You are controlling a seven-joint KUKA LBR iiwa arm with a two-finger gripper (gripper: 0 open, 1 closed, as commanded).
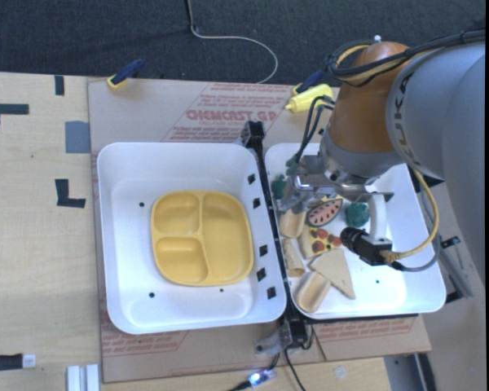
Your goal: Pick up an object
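Observation:
The right bin [407,296] holds several toy food pieces: a watermelon slice [324,213], a pizza slice [319,239], a tan wedge [335,271], a dark green round piece [357,213] and pale tan pieces [292,223] along its left wall. My gripper [310,192] hangs low over the bin's left part, just above the watermelon slice. The wrist hides its fingers. A green piece [278,188] peeks out at the gripper's left. Nothing shows between the fingers.
The left bin [118,218] holds a yellow divided plate [202,236]. A black divider [261,210] separates the bins. The big grey and orange arm [391,104] covers the right bin's back. Yellow clamps [310,98] sit on the cardboard behind.

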